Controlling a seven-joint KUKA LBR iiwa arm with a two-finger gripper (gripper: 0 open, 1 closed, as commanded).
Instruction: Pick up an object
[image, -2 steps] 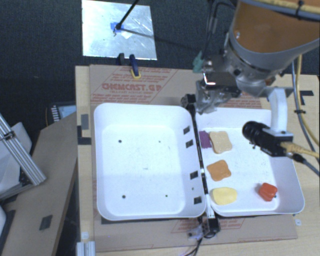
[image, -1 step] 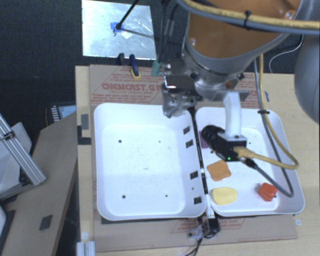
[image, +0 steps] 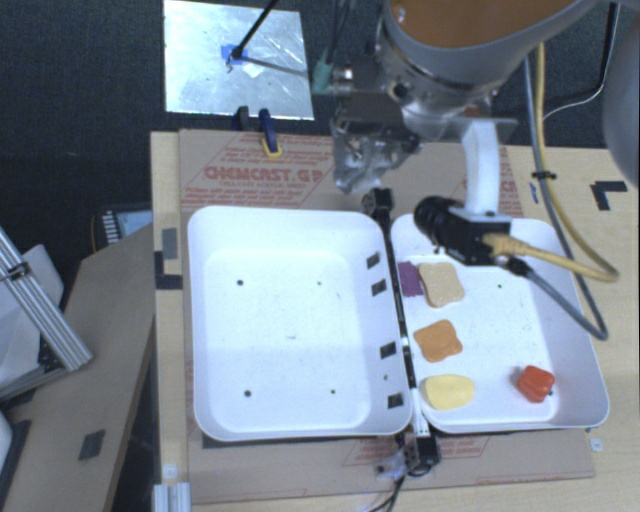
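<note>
Judging by looks, the orange piece (image: 437, 340) is being taken as light and soft, best pinched across its flat sides.

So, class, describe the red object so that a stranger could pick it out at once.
Start at the right-hand white bin. Go to the corner nearest the camera on its outer side: the red block sits there alone. The yellow, orange and tan pieces line the divider side instead; it's the only red, chunky one.
</note>
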